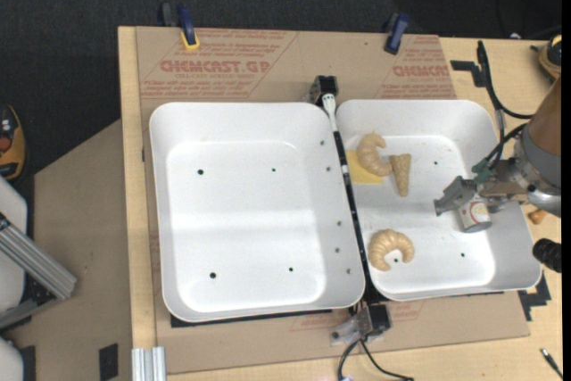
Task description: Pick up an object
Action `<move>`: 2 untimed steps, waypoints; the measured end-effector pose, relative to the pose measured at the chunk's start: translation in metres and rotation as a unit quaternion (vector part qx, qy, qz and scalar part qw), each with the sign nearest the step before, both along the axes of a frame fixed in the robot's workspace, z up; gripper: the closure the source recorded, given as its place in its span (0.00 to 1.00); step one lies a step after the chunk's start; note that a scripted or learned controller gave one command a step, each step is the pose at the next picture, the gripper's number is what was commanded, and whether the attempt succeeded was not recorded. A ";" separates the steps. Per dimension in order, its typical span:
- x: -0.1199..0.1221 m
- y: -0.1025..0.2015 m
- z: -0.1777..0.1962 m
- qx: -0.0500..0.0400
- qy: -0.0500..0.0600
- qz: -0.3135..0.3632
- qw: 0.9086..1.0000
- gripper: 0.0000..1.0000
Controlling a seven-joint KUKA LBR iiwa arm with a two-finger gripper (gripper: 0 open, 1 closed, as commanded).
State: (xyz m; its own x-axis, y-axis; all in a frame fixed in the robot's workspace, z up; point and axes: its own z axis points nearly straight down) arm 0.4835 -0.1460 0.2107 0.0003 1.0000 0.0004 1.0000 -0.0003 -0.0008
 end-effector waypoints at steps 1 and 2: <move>0.048 0.055 -0.107 0.002 0.004 0.003 1.000 0.00; 0.143 0.083 -0.020 -0.001 -0.008 0.004 1.000 0.00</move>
State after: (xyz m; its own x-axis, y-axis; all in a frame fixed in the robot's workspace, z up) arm 0.6262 -0.0628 0.1905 -0.0072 1.0000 -0.0020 0.9998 0.0072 0.0159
